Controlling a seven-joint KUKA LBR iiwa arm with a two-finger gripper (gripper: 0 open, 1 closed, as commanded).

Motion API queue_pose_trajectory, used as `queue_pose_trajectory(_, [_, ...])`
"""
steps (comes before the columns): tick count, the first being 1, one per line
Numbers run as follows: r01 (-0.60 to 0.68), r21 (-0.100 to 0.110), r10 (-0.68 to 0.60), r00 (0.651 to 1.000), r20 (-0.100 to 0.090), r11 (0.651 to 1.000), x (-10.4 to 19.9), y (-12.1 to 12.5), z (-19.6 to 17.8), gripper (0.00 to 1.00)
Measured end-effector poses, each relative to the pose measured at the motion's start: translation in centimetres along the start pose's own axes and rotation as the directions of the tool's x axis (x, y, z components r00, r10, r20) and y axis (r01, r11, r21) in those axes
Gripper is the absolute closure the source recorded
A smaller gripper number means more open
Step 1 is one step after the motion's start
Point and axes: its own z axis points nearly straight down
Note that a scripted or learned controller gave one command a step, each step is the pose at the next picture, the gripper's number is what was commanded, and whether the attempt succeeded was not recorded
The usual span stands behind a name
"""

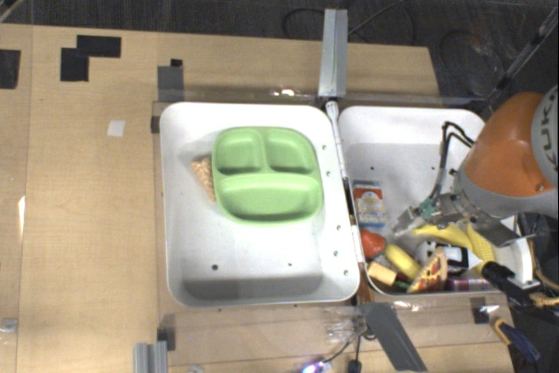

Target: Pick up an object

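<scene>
My hand [425, 214] hangs low in the right bin [393, 135], lower right of the frame, over the banana [445, 233] in the toy-food heap. I cannot tell how it is set. I should centre on the banana before lifting.

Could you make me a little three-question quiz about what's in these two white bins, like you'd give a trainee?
1. True or false: the green plastic divided tray lies in the left white bin.
2. Which bin does the grey arm's gripper hang over? A) left B) right
3. Fill in: the yellow curved ____ lies near the gripper, among the toy foods.

Key
1. True; a tan textured piece peeks out at its left edge.
2. B; the arm with its orange band comes in from the right.
3. Banana.
</scene>
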Motion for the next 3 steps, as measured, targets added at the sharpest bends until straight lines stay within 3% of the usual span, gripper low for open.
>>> queue_pose_trajectory(1, [0.071, -0.001, -0.071, 0.998, 0.002, 0.998, 1.0, 0.1, 3.0, 0.00])
queue_pose_trajectory(2, [-0.158, 0.002, 0.158, 0.987, -0.001, 0.987, -0.3, 11.4, 3.4, 0.00])
queue_pose_trajectory(3, [-0.146, -0.001, 0.146, 0.989, -0.003, 0.989, -0.1, 11.7, 2.3, 1.00])
